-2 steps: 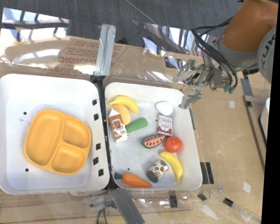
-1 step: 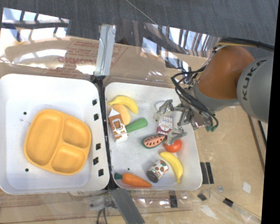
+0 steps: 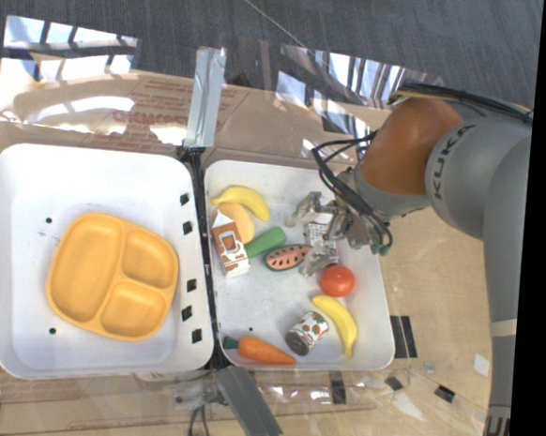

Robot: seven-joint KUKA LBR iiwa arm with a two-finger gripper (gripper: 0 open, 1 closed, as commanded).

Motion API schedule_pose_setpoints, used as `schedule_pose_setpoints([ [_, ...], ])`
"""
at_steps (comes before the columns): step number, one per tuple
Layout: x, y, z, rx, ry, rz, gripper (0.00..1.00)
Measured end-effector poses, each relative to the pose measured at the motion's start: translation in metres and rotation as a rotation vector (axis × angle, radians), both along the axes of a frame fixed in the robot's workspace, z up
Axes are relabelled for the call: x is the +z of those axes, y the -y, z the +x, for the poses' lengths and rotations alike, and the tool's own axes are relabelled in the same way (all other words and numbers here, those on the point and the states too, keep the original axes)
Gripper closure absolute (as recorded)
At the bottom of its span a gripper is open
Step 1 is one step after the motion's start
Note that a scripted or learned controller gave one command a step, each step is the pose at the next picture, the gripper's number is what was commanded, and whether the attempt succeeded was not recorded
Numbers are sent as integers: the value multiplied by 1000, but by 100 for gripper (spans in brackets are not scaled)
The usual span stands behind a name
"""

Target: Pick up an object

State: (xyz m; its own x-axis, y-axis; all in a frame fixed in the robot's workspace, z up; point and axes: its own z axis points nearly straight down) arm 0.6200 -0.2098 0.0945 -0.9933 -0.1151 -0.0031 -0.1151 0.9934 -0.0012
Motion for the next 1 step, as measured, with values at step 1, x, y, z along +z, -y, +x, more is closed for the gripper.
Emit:
schedule_pose_setpoints([
  [1,-2,-69,-5,294,-5,3,0],
])
